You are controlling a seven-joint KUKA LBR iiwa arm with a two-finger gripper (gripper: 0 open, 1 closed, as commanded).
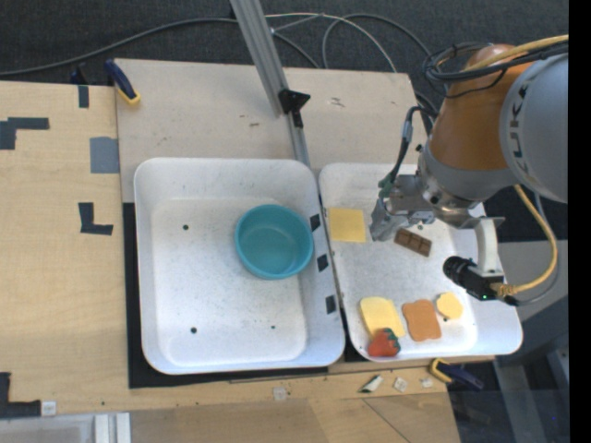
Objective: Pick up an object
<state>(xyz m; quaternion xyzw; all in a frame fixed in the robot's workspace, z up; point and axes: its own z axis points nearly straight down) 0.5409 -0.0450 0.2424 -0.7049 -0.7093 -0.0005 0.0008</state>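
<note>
Your gripper is hovering low over the right bin; whether it is released or clenched cannot be told. It is sitting between a yellow square and a brown block. A teal bowl is resting in the left bin.

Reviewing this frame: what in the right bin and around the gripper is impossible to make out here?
- Gripper: whether its fingers are open or shut; the wrist above covers them, camera view.
- Brown block: its upper end sits under the gripper body, so contact is unclear.
- Right bin: its far right part is covered by the arm.
- Red item: too small to identify.
</note>
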